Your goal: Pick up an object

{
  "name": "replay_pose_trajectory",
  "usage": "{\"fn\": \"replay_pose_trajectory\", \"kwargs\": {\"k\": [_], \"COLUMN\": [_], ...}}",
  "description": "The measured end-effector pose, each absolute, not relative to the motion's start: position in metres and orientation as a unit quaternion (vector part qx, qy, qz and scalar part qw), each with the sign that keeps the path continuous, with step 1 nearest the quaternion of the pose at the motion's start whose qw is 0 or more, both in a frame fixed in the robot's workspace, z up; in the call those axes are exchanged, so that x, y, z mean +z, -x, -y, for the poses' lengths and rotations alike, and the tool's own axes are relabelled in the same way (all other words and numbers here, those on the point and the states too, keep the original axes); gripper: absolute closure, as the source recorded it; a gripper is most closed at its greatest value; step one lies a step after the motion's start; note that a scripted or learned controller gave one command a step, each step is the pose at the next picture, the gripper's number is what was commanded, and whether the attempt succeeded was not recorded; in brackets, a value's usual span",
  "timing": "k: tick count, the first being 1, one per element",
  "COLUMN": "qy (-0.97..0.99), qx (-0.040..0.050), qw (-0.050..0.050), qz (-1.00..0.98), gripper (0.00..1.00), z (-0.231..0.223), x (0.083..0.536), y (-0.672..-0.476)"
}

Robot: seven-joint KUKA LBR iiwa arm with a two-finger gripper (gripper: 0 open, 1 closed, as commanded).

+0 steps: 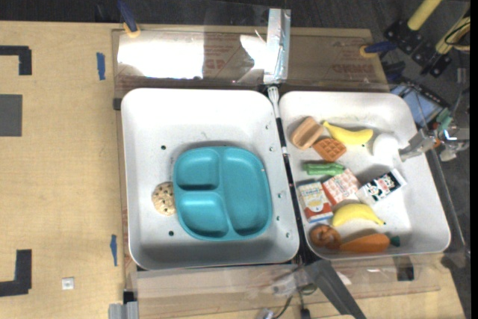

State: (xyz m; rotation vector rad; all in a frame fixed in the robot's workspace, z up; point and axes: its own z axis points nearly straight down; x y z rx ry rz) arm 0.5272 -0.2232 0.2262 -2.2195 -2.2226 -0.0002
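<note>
Mostly plastic in here, sitting on bare wood

Both white bins (142,235) look like smooth plastic with a slight sheen, the teal divided tray (222,193) is matt plastic, and the toy bananas (351,135) and carrot (364,243) look glossy plastic. The bench (60,183) is raw matt plywood, and a clear shiny sheet (194,48) sits behind the bins.

Divided tray (222,193) in left bin (142,116), cookie (163,198) at its left, toy foods (bananas, carrot) in right bin (429,228)
</note>
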Motion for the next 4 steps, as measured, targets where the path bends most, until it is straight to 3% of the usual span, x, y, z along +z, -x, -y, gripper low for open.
{"fn": "replay_pose_trajectory", "kwargs": {"k": [1, 2, 3, 4], "qy": [0.688, 0.578, 0.563, 0.564], "qx": [0.0008, -0.0005, -0.0010, -0.0027], "qw": [0.003, -0.001, -0.003, -0.005], "qz": [0.726, 0.816, 0.826, 0.826], "gripper": [0.00, 0.00, 0.00, 1.00], "z": [0.140, 0.115, 0.102, 0.102], "x": [0.150, 0.103, 0.087, 0.099], "y": [-0.505, -0.620, -0.605, -0.607]}}
